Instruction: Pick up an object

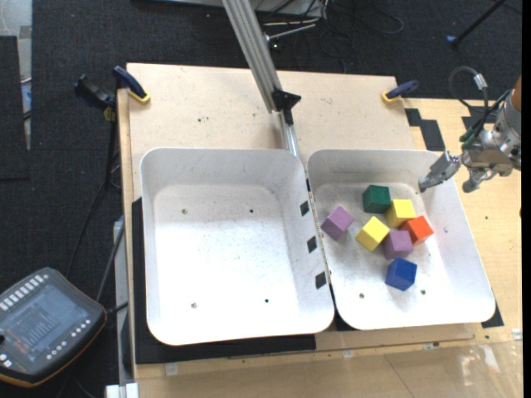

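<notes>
Desk (216, 106) of pale board carries two shallow white plastic bins side by side. On your left, the left bin (158, 222) has bare floor for moving. A slanted grey metal rail (249, 40) runs down from the top to the seam between the bins. In the right bin (465, 297) you have seven small cubes clustered: a light purple cube (337, 221) furthest left, then a yellow cube (372, 233), a dark green cube (376, 197), a second purple cube (398, 242), a blue cube (401, 273), a second yellow cube (403, 211) and an orange cube (419, 228). The hand (452, 175) hangs over that bin's upper right rim, its two fingers spread apart, gripping nothing, apart from the cubes. Open floor lies below and left of the cluster.
</notes>
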